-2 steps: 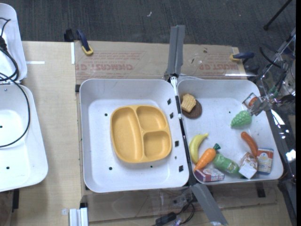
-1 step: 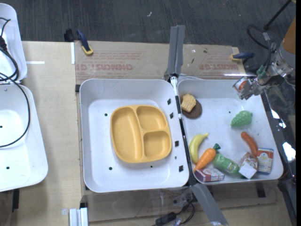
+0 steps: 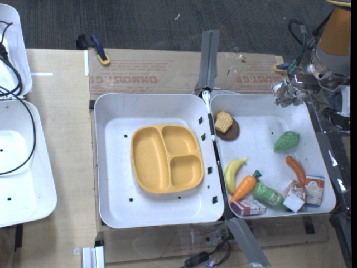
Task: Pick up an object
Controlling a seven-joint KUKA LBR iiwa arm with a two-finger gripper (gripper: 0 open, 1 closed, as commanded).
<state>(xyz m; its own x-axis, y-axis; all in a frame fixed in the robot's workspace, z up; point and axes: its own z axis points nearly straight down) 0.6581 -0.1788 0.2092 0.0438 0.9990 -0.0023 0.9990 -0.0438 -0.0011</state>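
Observation:
The right bin (image 3: 262,110) holds several toy foods: a cookie with a cracker on it (image 3: 225,125), a green leafy lump (image 3: 286,140), a yellow banana (image 3: 232,172), an orange carrot (image 3: 244,186), a green bottle (image 3: 268,195), a red sausage (image 3: 295,170) and small cartons (image 3: 305,194). A pink box (image 3: 247,207) lies at the front edge. My gripper (image 3: 287,94) hovers over the bin's far right corner, above and behind the green lump, with nothing seen between its fingers.
The left bin (image 3: 111,149) holds a yellow divided plate (image 3: 166,158). A grey divider post (image 3: 208,60) rises between the bins at the back. The arm's orange band (image 3: 337,29) is at the upper right. A white tray with black cables (image 3: 17,149) sits far left.

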